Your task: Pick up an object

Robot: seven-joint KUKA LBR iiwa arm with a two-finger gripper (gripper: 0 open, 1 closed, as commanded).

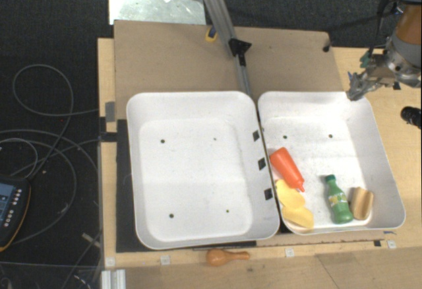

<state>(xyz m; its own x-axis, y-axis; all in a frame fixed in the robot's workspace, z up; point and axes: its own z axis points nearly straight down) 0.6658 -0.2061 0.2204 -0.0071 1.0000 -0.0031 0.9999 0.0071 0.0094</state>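
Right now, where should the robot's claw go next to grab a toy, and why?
Probably toward the near end of the right bin and down. The gripper sits at that bin's far right corner, apart from the toys. The orange carrot, yellow pieces, green bottle and tan piece all lie at the near end.

An orange carrot (287, 167) lies slanted in the right bin (310, 123), its lower end touching a yellow banana (294, 205). Just beside them a green bottle (338, 199) lies against a tan bread piece (361, 202).
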